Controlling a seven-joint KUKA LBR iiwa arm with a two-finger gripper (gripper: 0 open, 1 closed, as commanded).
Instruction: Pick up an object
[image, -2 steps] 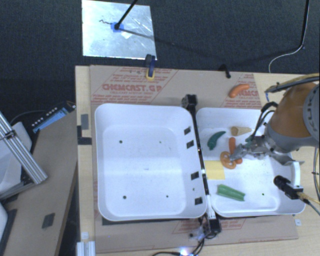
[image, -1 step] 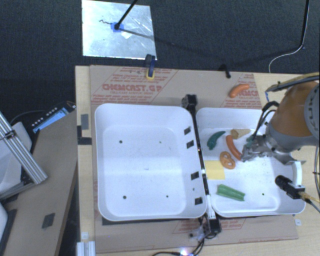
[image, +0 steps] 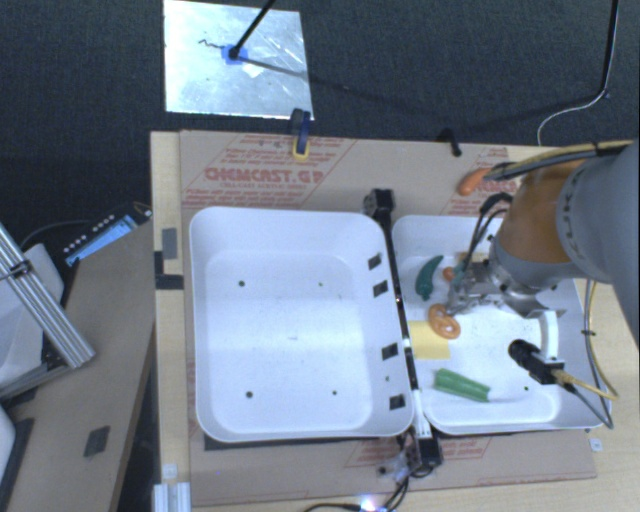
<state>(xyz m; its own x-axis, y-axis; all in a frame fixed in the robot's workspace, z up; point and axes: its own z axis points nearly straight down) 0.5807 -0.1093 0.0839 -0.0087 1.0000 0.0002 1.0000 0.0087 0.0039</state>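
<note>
My gripper (image: 457, 300) reaches down into the right bin (image: 560, 408), its tip just above and right of an orange ring-shaped piece (image: 443, 322). A flat pale-yellow square (image: 430, 346) lies directly below the ring, by the bin's left wall. A dark green curved piece (image: 429, 275) rests toward the bin's upper left. Beside it, a small orange-red bit (image: 449, 272) peeks out next to the gripper. A bright green oblong piece (image: 461, 384) lies near the front of the bin. The grey arm with its orange band (image: 535, 215) covers the bin's right part.
The left bin (image: 215, 250) sits alongside, with black clips (image: 381, 290) on the shared rim. An orange sausage-shaped thing (image: 472, 182) lies on the cardboard behind the right bin. A yellow and blue clamp (image: 299, 135) stands at the back edge.
</note>
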